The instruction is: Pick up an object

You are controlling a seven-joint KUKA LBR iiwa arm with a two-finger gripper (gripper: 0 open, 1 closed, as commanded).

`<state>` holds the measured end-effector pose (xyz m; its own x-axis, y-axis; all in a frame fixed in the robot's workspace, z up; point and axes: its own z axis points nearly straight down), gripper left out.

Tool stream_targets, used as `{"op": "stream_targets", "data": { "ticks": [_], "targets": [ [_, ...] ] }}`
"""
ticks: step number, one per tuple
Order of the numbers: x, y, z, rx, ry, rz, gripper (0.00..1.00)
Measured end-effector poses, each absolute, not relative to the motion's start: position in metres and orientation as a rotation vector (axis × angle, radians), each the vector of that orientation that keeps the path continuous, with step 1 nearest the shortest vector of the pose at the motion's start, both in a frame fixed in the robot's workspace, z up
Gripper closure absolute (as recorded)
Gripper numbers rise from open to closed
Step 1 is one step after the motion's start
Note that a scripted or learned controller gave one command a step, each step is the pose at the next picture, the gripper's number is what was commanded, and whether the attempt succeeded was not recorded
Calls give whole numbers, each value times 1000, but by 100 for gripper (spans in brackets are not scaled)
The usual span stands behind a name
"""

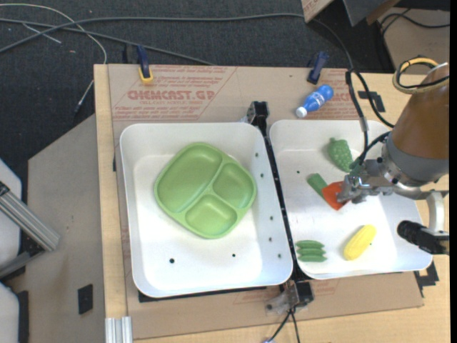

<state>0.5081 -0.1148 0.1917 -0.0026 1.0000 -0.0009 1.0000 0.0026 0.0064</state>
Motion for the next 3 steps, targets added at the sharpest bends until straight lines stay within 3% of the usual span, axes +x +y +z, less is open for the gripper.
{"op": "stream_targets", "data": {
  "ticks": [1,2,3],
  "targets": [
    [509,-115,207,2219,2221,3,100],
    [529,-58,202,2214,2229,4,100],
    [535,-3,200,2215,2230,4,100]
  ]
}}
